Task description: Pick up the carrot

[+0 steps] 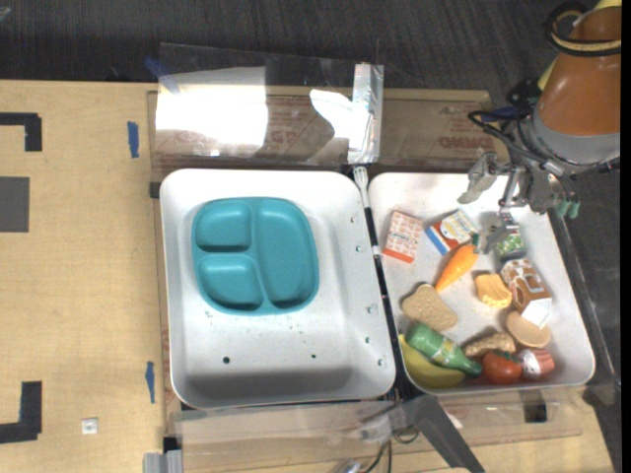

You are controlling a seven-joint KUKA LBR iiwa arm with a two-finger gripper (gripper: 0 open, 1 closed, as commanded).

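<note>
Gripper, finger state indiscernible, hovers upper right; I should lower it straight over the carrot, avoiding neighbouring toys.

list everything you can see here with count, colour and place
bins: 2, white, side by side on the bench
divided plate: 1, teal, in the left bin
carrot: 1, orange, middle of the right bin
bread slice: 1, brown, right bin, below the carrot
small carton: 1, white and red, right bin, near the divider
green bottle: 1, right bin, front
banana: 1, yellow, right bin front edge
arm: 1, grey with orange band, top right
tool: 1, over the right bin's far side
</note>
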